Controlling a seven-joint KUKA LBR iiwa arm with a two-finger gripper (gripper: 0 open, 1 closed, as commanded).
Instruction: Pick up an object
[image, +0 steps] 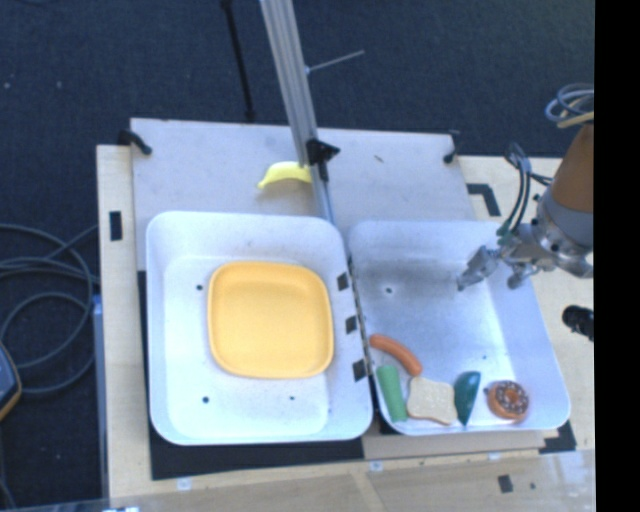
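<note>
Toy foods (445, 390) crowd the right bin's (440, 300) near edge; the hand (495, 268) hovers above, fingers apart, arm cropped.

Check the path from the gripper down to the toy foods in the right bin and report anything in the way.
Nothing visible blocks it. The gripper hangs over the right bin near its far right rim; bare bin floor lies between it and the sausage, bread slice and donut along the near edge.

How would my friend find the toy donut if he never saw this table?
Look in the right bin, down at its near edge where a row of toy food lies. The donut is last on the right, beside a green pepper. It's the only round one, brown with sprinkles.
</note>
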